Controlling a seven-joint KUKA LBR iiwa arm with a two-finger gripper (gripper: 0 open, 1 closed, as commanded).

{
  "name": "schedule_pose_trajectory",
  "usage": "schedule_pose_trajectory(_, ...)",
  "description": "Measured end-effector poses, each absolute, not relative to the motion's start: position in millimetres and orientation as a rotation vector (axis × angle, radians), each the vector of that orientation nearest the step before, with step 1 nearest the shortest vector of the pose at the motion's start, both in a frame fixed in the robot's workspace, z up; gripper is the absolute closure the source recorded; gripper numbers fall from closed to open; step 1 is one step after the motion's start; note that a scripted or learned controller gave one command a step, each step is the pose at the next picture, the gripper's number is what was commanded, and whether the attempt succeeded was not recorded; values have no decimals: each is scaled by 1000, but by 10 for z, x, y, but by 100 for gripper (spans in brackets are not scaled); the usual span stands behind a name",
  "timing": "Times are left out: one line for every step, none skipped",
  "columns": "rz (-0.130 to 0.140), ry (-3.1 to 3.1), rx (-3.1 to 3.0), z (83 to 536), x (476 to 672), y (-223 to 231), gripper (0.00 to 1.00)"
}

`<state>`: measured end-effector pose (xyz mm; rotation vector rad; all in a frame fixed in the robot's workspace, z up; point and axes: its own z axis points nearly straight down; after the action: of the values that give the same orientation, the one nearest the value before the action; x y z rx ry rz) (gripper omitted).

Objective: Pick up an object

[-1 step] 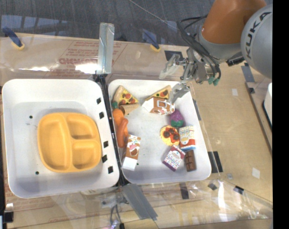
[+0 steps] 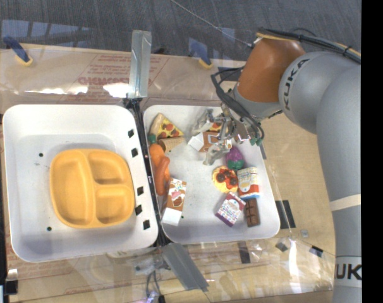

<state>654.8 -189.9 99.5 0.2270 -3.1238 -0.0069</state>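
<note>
The right bin (image 2: 179, 229) holds a scatter of small toy foods, any of which could be the object to pick. Under the gripper (image 2: 220, 139) lie a small brown-and-white packet (image 2: 210, 141) and a white block (image 2: 195, 142), near the bin's far edge. The fingers are tangled visually with cables and metal parts, so whether they are spread or pinching anything cannot be told.

Just beside the gripper, on its near side, sits a purple grape-like piece (image 2: 235, 157). Below that are a round yellow piece with red spots (image 2: 225, 177), a small white-and-red carton (image 2: 248, 182), a purple packet (image 2: 229, 209) and a dark chocolate bar (image 2: 252, 213), the last 2 touching. Along the bin's left wall lie a pizza slice (image 2: 164, 129), a brown cone-like piece (image 2: 171, 144), an orange carrot (image 2: 160, 166) and a carton with a brown-and-white print (image 2: 174, 200).

The left bin (image 2: 27, 131) bears a yellow divided tray (image 2: 90, 187) with 3 compartments.

The arm (image 2: 318, 106), with its orange band (image 2: 267, 68), covers the bin's far right corner and is cut off at the frame's right. "KUKA" reads on its grey shell, and "UK" shows lower down, clipped. Faint red print on the taped cardboard (image 2: 71, 74) beyond the bins is too blurred to read, as are the labels on the packets.
</note>
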Motion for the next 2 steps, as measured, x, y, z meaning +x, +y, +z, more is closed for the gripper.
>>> schedule_pose_trajectory(1, -3115, 427, 940, 5852, -2096, 0)
schedule_pose_trajectory(4, -3118, 440, 1058, 5879, -2075, 100)
